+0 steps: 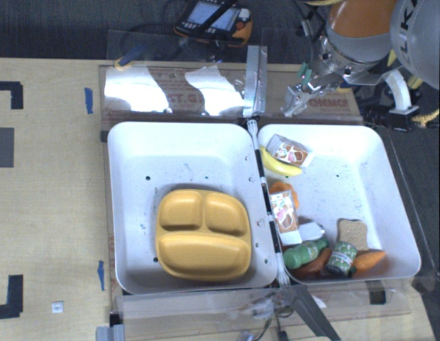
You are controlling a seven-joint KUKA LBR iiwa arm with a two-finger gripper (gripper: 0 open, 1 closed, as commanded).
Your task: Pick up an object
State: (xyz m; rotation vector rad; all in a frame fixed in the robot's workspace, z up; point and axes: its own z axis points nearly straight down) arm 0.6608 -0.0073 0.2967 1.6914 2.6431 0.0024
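Gripper [299,99] hanging above far rim of right bin [362,137], fingers parted a little, nothing between them. Banana [280,165] and small packet [289,150] lying just below in bin. Jar [342,258], bread slice [353,231], carrot [369,260] crowding near corner. Yellow tray [204,233] sitting in left bin [135,155].

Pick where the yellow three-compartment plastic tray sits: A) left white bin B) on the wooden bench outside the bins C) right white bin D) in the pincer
A: the yellow three-compartment plastic tray lies flat in the left white bin, far from the pincer.
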